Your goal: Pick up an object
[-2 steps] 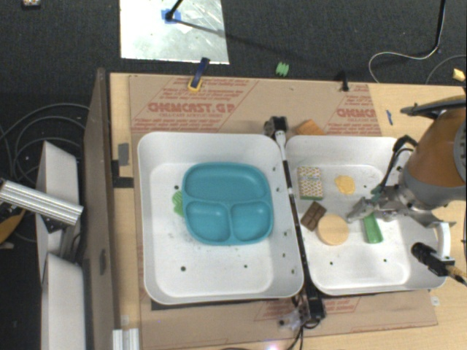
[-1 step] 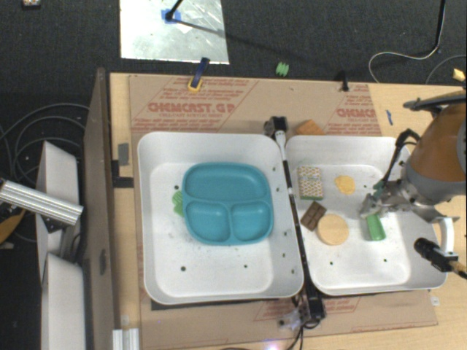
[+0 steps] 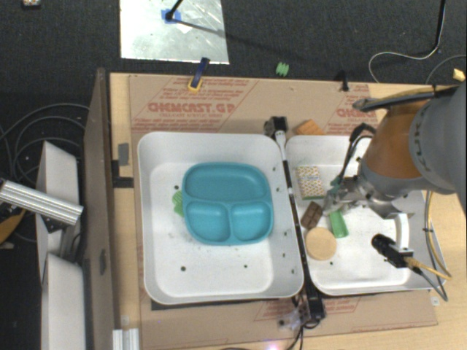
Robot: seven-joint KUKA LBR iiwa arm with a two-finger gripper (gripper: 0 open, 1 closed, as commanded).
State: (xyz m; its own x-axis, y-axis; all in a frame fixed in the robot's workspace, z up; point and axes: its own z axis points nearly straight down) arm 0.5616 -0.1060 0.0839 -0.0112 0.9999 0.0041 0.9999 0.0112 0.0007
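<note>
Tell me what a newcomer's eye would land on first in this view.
The blue divided tray stands out first, lying in the middle of the left bin. Next comes the grey arm with its orange band, reaching in from the right over the right bin. Its gripper is down among a small cluster there: a green object, a tan round disc and a brown piece.

robot lab, bench [image 3: 219,97], cables [image 3: 44,133], two bins [image 3: 157,195]

Dark speckled carpet floor [image 3: 58,57] surrounds the cardboard-covered tabletop [image 3: 241,100]. A reflective silver sheet [image 3: 174,20] lies beyond its far edge; black cables [image 3: 29,133] coil left.
</note>
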